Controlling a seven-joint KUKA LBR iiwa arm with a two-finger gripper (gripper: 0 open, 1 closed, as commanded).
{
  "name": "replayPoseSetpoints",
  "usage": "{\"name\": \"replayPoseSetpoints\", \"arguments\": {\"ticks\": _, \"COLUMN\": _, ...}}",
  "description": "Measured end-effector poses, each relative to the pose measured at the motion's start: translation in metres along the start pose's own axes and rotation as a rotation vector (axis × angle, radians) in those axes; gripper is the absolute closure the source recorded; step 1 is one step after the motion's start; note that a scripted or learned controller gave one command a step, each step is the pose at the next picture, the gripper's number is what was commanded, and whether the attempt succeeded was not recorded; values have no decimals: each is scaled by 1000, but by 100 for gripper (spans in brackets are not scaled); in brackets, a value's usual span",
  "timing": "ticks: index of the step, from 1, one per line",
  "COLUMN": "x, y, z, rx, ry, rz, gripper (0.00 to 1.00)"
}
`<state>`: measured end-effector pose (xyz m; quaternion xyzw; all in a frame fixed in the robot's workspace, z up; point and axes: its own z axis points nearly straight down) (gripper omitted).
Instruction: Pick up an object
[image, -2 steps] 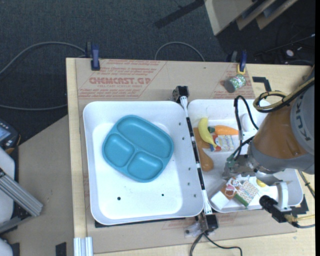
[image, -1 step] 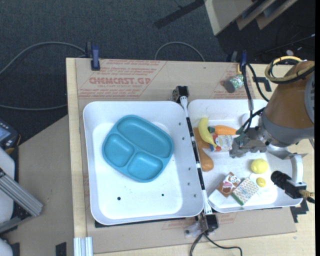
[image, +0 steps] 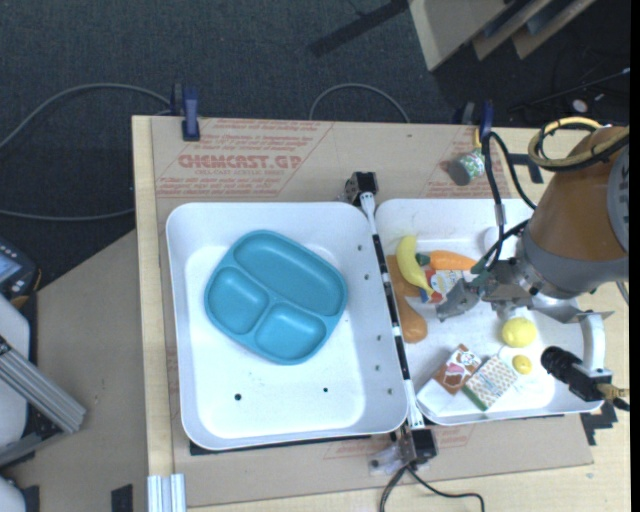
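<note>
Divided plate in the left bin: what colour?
Solid light blue, three compartments; divided plate clear in the camera view.

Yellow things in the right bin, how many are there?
2: a banana near the bin's left wall, and a small lemon-like ball further right, just below the gripper. The arm covers part of the bin, so more may be hidden.

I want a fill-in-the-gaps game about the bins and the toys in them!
1. The blue divided plastic plate lies in the ____ white bin.
2. The yellow plastic banana lies in the ____ white bin.
3. The small round yellow ball is coloured ____.

Missing words: left; right; yellow
</note>
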<state>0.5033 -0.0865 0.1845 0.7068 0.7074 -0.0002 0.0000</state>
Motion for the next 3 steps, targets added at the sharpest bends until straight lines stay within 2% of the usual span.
{"name": "replayPoseSetpoints", "arguments": {"ticks": 1, "x": -69, "y": 19, "z": 18, "rx": -2, "ry": -5, "rz": 5, "gripper": 0}}
{"name": "replayPoseSetpoints", "arguments": {"ticks": 2, "x": -124, "y": 14, "z": 104, "rx": 7, "ry": 1, "rz": 6, "gripper": 0}}
{"name": "replayPoseSetpoints", "arguments": {"ticks": 3, "x": -121, "y": 17, "z": 88, "rx": -2, "ry": -2, "rz": 0, "gripper": 100}}
